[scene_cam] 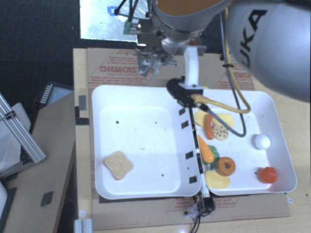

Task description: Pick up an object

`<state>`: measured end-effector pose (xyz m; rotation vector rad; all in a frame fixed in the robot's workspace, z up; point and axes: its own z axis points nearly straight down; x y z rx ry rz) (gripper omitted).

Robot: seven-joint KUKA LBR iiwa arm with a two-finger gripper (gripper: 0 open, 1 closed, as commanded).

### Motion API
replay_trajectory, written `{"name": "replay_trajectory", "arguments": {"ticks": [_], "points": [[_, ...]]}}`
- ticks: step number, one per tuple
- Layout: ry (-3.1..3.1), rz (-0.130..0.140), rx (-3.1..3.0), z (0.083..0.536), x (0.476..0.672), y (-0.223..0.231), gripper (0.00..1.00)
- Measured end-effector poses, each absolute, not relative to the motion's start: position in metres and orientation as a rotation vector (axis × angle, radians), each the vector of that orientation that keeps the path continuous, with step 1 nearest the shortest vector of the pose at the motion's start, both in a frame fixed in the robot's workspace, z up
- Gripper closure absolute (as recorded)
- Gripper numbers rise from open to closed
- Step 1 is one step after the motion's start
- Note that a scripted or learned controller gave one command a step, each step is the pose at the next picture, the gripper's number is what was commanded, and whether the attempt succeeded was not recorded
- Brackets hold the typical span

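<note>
A flat tan cracker (118, 165) lies alone near the left bin's (136, 130) front-left corner.

I see a cardboard sheet (121, 64) on the bench, dark carpet (39, 33) left of the pincer (150, 64), and a shiny panel (104, 13) above-left.

a brown cardboard sheet (121, 64) is lying across the bench (53, 130), and two white bins are sitting on it side by side, the left bin (141, 130) touching the right bin (277, 125).
</note>
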<state>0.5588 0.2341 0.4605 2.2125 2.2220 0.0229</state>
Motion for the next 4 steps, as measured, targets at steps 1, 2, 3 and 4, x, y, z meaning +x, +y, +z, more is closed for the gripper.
{"name": "replay_trajectory", "arguments": {"ticks": [1,2,3,4], "points": [[2.228,0.017,2.212,0.541,0.506,0.235,1.00],[2.217,0.005,2.221,0.535,0.567,0.197,1.00],[2.234,0.002,2.212,0.535,0.490,0.229,1.00],[2.214,0.004,2.225,0.535,0.552,0.169,1.00]]}}
